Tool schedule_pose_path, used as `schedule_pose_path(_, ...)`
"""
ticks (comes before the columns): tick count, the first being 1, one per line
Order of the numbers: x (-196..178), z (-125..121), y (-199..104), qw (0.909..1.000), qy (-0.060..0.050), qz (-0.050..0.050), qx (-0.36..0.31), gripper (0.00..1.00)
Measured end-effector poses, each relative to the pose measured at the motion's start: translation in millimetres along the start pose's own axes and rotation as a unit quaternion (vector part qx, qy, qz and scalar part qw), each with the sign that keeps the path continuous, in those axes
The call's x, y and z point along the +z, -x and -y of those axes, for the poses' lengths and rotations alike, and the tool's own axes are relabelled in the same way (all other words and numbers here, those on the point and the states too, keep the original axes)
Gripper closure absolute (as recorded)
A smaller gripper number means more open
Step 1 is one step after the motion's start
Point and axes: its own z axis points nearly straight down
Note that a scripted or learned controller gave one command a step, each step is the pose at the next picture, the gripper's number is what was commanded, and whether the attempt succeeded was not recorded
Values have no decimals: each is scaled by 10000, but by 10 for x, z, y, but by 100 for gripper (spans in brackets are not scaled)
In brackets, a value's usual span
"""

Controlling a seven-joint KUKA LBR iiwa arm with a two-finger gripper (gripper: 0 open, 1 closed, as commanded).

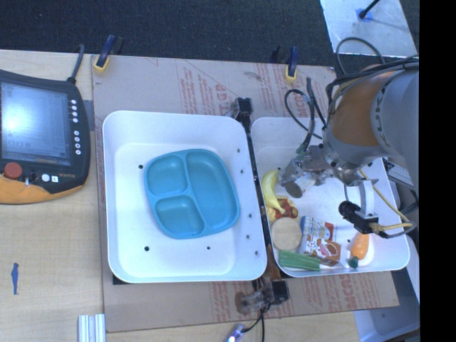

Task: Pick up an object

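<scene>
Bench and what sits on it

The wooden bench (50,262) holds a cardboard sheet (178,77). Two white bins (128,255) sit on the sheet, and a screen pad (39,137) lies left of it.

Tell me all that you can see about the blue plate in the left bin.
The blue plate is a light blue tray with rounded corners that looks like smooth plastic. Raised ridges divide it into three compartments, two smaller and one long. It lies flat and right side up, slightly rotated, near the middle of the left bin. It holds nothing, and only the bin floor touches it.

Small food items (313,242) in right bin (399,262)
</scene>
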Motion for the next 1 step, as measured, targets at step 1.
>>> schedule_pose_path(1,-999,365,-492,10000,1,-7,14,100)
